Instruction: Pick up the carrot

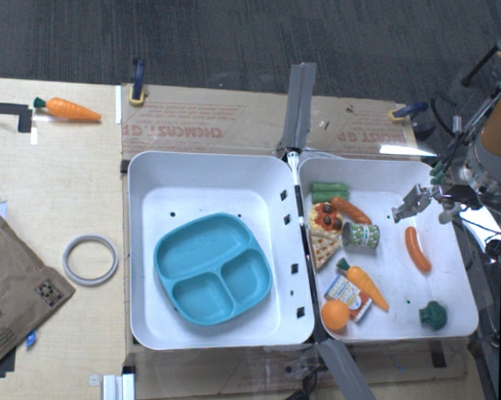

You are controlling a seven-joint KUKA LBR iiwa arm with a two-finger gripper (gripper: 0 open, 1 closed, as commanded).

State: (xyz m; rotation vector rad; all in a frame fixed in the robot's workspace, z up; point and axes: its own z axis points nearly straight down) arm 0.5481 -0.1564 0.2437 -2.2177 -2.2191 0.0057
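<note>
A toy carrot [366, 287] with a green top lies tilted in the lower middle of the right bin [461, 268], partly over a small carton [348, 294]. A second carrot [67, 109] rests on the bench at the far upper left, outside both bins. My gripper [428, 207] hovers over the upper right of the right bin, up and to the right of the bin's carrot and well apart from it. Its fingers [408, 203] are spread open with nothing between them.
Around the carrot in the right bin lie an orange [335, 314], a pizza slice [323, 232], a green can [362, 235], a sausage [417, 248], a broccoli [433, 315] and a green vegetable [329, 190]. The left bin holds a blue divided plate [213, 268]. A tape ring [90, 257] lies on the bench.
</note>
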